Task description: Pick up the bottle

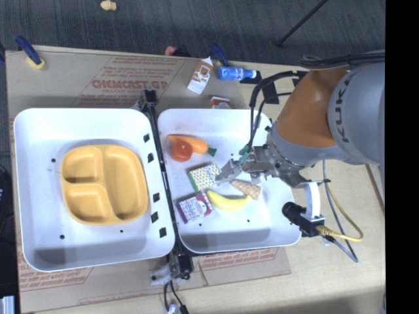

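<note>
While the gripper [230, 170] hangs low over the right bin [262, 234], its jaws look slightly apart, nothing between them, tips just above the ice cream cone [247, 188] and banana [228, 201]. Arm reaches in from the right, wrist angled left. Blue bottle [234, 74] lies on the bench behind the bin.

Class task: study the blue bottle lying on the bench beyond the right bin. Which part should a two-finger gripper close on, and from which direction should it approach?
Grip the blue bottle across its round body at mid-length, probably coming straight down from above. It lies on its side, long axis along the bench edge, so the fingers should close across its narrow width. The gripper is over the right bin.
</note>
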Robot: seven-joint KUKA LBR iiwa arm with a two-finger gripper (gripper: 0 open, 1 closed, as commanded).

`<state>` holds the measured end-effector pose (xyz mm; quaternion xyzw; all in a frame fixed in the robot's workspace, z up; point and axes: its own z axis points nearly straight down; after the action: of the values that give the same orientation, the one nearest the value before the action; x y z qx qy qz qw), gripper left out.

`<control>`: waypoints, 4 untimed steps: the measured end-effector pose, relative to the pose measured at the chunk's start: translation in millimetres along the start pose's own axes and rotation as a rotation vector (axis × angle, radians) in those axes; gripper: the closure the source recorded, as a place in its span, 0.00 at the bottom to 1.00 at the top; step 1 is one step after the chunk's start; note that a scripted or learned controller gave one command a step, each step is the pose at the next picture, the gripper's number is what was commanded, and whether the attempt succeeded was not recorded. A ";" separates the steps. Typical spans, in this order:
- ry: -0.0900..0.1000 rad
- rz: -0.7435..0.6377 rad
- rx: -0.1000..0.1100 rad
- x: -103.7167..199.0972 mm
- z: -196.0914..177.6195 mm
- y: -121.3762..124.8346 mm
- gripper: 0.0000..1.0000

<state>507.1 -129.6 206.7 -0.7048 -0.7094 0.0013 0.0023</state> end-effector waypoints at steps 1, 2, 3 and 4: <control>0.000 -0.005 0.002 0.3 -9.9 0.3 1.00; 0.000 -0.197 0.000 -10.6 -7.4 -31.1 1.00; -0.002 -0.071 -0.003 -61.4 -64.2 -31.4 1.00; 0.001 0.150 0.001 -80.7 -12.9 -31.8 1.00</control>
<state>475.9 -210.5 219.6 -0.7561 -0.6545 0.0014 0.0028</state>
